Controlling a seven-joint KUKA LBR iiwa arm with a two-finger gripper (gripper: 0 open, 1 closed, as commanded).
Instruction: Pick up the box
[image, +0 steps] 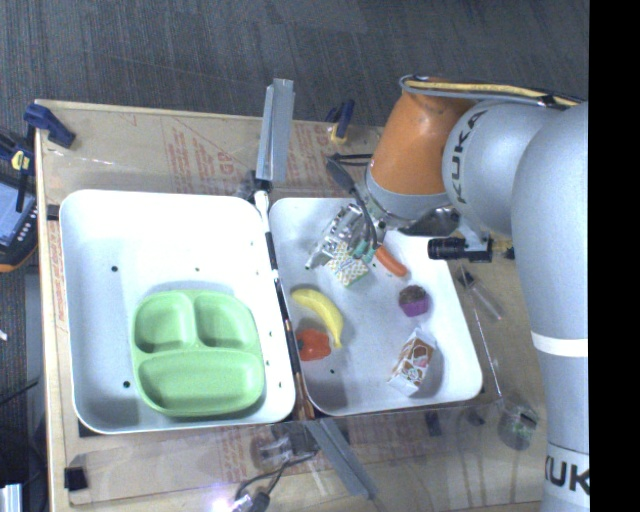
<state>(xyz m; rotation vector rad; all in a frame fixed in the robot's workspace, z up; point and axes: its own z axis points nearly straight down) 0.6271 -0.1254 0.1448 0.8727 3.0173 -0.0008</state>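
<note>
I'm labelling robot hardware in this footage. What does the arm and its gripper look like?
The arm is bulky, rounded and light grey, with black KUKA lettering and a broad orange band above the wrist. A thin yellowish cable runs along its top. The gripper is small, metallic and silvery.

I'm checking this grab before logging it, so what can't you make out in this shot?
- Hand, camera view: too small and cluttered to read its grip on the patterned box.
- Box: its upper part is covered by the hand.
- Carrot: its left end hides behind the box and hand.
- Print on the carton: too small to read.
</note>
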